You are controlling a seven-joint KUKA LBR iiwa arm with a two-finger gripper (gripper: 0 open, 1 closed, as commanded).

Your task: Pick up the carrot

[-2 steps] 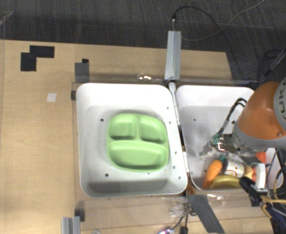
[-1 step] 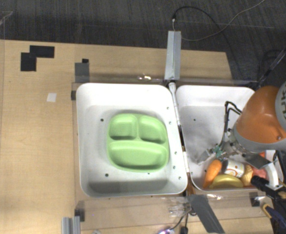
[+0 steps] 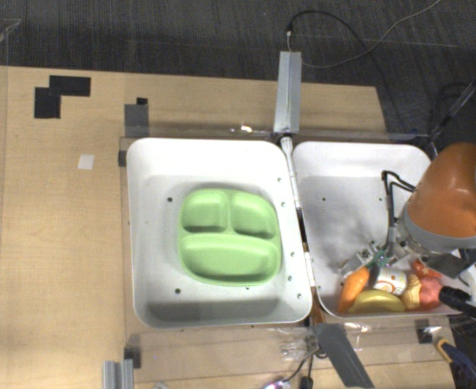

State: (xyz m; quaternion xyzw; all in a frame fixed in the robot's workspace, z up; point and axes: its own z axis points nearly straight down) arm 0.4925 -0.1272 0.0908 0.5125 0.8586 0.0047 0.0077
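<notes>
The carrot (image 3: 353,286) sits in the right bin (image 3: 343,177), down around 6 o'clock, touching a banana (image 3: 378,301) at its 4 o'clock. The gripper (image 3: 378,257) hangs right above the carrot, at its 1 o'clock. Can't tell the gripper's state. The green divided plate (image 3: 228,235) fills the left bin (image 3: 148,217).

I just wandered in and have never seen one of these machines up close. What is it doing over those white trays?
A grey and orange robot arm is reaching into the right bin, where a small heap of toy food lies in the near corner. Its gripper is down right above the carrot, which lies beside a banana. Whether it has hold of the carrot cannot be made out. The left bin holds a green divided plate.
</notes>
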